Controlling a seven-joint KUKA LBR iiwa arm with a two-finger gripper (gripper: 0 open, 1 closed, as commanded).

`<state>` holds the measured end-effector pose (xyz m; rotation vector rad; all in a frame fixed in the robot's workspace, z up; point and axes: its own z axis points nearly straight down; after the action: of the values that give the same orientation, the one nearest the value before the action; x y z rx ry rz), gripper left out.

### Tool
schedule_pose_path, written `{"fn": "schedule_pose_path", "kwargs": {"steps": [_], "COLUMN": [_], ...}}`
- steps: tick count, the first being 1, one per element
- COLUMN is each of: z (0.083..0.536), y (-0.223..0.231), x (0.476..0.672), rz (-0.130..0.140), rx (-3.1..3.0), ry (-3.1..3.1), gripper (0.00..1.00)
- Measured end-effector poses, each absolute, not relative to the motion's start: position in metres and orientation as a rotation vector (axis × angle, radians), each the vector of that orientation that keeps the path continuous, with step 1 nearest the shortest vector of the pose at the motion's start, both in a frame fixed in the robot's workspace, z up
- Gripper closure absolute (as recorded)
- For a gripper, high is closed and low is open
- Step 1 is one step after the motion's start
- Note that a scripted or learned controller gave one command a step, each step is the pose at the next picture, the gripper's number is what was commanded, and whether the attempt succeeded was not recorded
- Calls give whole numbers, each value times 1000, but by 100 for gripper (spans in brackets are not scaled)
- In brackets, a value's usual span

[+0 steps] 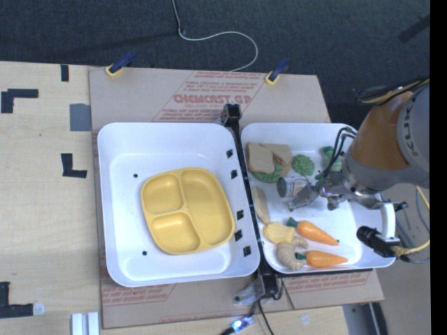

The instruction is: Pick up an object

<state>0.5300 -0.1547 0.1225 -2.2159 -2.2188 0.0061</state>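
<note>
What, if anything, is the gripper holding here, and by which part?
It cannot be told. The gripper is low in the right bin, between the broccoli and the upper carrot; no item visibly sits in it.

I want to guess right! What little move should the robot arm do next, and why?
Probably dip slightly lower: the gripper hangs in the right bin near the broccoli and sandwich, with nothing visibly held.

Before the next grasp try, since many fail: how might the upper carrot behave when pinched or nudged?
The upper carrot looks tapered and glossy, so it may slip out toward its tip. Its round body could roll against the lower carrot. It probably stays stiff.
</note>
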Motion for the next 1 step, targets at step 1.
{"fn": "schedule_pose_path", "kwargs": {"steps": [1], "z": [82], "y": [-154], "x": [530], "rz": [3], "rx": [-2218], "ry": [-2223], "gripper": [0]}}
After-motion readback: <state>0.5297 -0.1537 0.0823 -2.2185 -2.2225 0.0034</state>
